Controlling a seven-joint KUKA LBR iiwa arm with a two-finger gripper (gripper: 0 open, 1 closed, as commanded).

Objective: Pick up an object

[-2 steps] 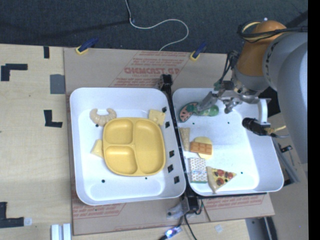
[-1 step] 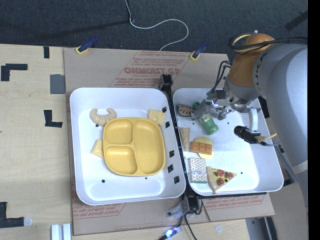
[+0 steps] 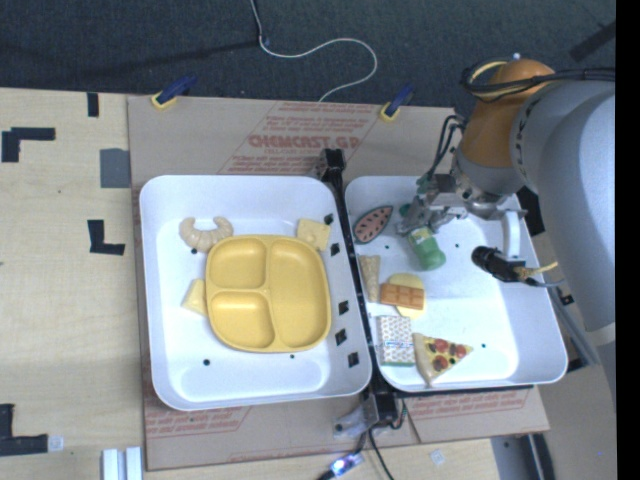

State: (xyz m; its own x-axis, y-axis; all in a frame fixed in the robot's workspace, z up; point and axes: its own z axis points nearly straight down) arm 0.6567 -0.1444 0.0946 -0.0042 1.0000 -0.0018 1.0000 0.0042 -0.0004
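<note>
One green bottle (image 3: 427, 249) in right bin (image 3: 520, 338), upright-tilted, under pincer (image 3: 420, 218), grip state unclear

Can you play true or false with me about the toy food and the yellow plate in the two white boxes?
1. The yellow plastic plate with sections lies in the left white bin. True.
2. The toy pizza slice sits on the yellow plate. False: it lies in the right white bin, near its front edge.
3. The gripper is over the right bin, by the small green toy. True.
4. The tan croissant toy is in the right bin. False: it lies in the left bin, beside the plate.
5. The waffle-like orange square lies in the right bin. True.
</note>
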